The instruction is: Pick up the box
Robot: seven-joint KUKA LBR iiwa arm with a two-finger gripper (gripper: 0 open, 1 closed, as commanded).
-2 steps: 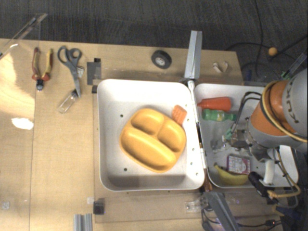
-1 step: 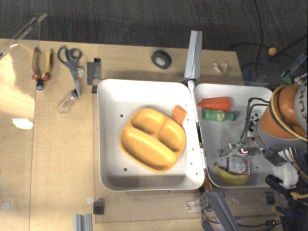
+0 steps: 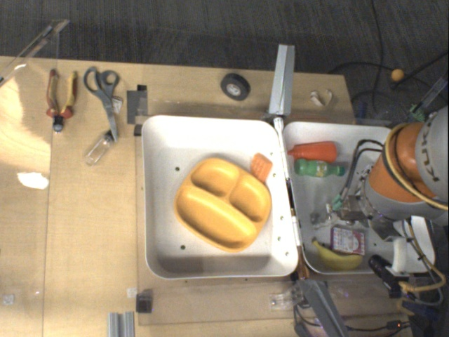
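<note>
You've got the arm [image 3: 414, 163] over the right bin [image 3: 309, 133], gripper [image 3: 349, 213] low, just above the box [image 3: 348, 240]. A banana [image 3: 335, 257] touches the box's near edge. Carrot [image 3: 313, 151] and green bottle [image 3: 319, 168] lie at the far end. Left bin [image 3: 161, 209] holds a big yellow bun [image 3: 223, 203] and an orange block [image 3: 261, 166]. Scissors [image 3: 105, 93] and pliers [image 3: 60, 97] sit on the bench [image 3: 70, 244].

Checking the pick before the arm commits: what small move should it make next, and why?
Probably a short descent straight onto the box. The gripper sits just above it in the right bin, with the banana lying close below, so a straight drop looks safer than sideways travel.
</note>
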